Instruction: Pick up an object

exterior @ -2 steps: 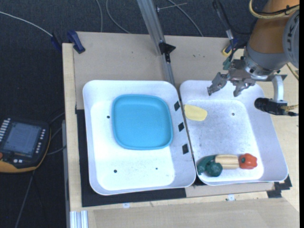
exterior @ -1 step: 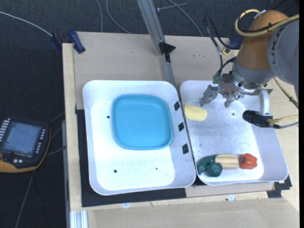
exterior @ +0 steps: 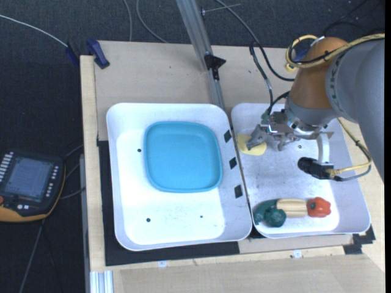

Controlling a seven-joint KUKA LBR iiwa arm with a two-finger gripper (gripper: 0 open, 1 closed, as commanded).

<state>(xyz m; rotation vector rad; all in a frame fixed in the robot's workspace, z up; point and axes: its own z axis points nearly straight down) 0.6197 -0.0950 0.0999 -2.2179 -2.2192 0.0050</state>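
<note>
On my far left a handheld pendant (exterior: 27, 184) lies on the dark floor. The left bin (exterior: 125, 163) carries a blue plate (exterior: 183, 156) lying flat, with bare white floor in front of it. In the right bin (exterior: 348, 194), a pale yellow object (exterior: 252, 145) sits just beside the left wall, its long axis running roughly left-right, tilted slightly. The gripper (exterior: 276, 133) hangs right next to it; I cannot tell its finger state or whether it touches. Along the near wall lie a green piece (exterior: 270, 215), a tan stick (exterior: 292, 207) and a red piece (exterior: 318, 207) in a row. The bin's middle is bare.
</note>
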